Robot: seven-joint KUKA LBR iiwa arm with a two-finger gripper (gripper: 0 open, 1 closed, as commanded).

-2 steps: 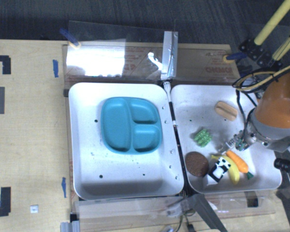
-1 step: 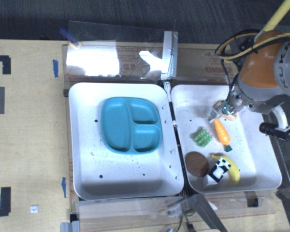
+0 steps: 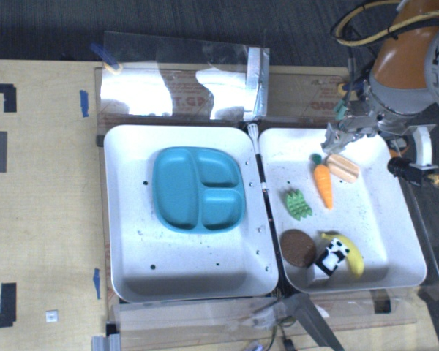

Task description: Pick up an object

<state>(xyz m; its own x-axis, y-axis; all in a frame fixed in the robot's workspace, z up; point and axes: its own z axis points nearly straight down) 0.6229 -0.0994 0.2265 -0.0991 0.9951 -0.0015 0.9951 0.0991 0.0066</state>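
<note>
The right bin (image 3: 395,218) holds several small objects. An orange carrot (image 3: 324,186) with a green top lies near its middle, and a tan and pink bun-like piece (image 3: 343,168) sits just to the carrot's right. My gripper (image 3: 342,136) hangs over the bin's back part, just above and behind the bun piece, and nothing shows in its grasp. Further forward are a green ridged toy (image 3: 298,205), a brown round disc (image 3: 298,247), a yellow banana (image 3: 353,256) and a black and white toy (image 3: 332,257).
The left bin (image 3: 124,254) carries a blue divided plate (image 3: 200,189). A clear plastic panel (image 3: 183,79) stands behind the bins. The grey arm with its orange band (image 3: 406,61) comes in from the upper right, with cables looping above it.
</note>
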